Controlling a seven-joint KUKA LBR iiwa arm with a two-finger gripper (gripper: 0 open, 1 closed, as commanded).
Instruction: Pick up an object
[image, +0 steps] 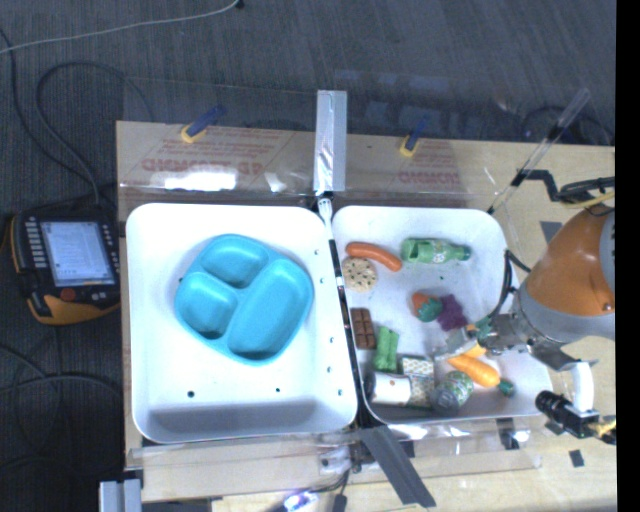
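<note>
We place the gripper (487, 335) at the right bin's (490, 225) lower-right clutter — its opening we cannot tell; crowded toys beside the carrot (474, 368) may block the grasp.

Grey arm (560, 335), orange band (575, 265)

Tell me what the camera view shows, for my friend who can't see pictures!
A grey-and-orange robot arm reaches from the right over a white bin of toy food, including a hot dog, green bottle and carrot. The left bin holds a blue divided plate.
</note>
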